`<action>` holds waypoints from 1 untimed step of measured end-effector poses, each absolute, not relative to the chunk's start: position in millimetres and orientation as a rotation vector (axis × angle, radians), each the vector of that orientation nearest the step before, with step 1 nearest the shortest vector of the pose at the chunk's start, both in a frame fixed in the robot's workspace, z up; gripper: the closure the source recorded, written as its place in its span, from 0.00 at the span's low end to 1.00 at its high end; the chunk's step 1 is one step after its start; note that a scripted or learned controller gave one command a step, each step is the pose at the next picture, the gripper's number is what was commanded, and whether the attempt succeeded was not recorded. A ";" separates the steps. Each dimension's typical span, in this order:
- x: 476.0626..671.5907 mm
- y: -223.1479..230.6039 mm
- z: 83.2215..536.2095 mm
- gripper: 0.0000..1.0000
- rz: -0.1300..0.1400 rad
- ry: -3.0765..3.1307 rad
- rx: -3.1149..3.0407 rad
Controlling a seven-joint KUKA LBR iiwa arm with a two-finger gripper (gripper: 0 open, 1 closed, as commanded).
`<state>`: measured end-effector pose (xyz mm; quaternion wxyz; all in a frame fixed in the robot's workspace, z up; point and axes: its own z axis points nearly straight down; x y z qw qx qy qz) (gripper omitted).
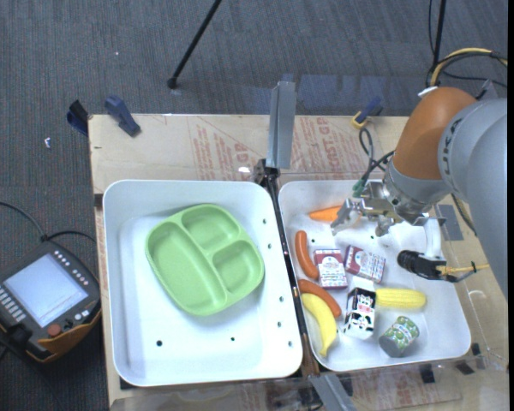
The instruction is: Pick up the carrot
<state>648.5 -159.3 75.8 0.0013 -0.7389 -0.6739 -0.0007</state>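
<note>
The carrot (326,214) is small and orange and lies near the back left of the right bin (459,315), pointing left. My gripper (360,223) hangs just right of it, low over the bin floor. Its two fingers are spread apart and open. The left fingertip (337,222) is close beside the carrot's thick end, and the carrot's right end is partly covered by the gripper. I see nothing held between the fingers.
The right bin also holds a sausage (302,253), two red boxes (330,268), a banana (321,324), a cow-print carton (358,312), corn (400,298) and a green can (398,335). A green divided plate (206,258) lies in the left bin (113,229).
</note>
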 end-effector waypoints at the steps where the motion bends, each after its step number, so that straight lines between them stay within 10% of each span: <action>1: 635.3 -142.8 101.4 1.00 0.004 -2.120 -2.311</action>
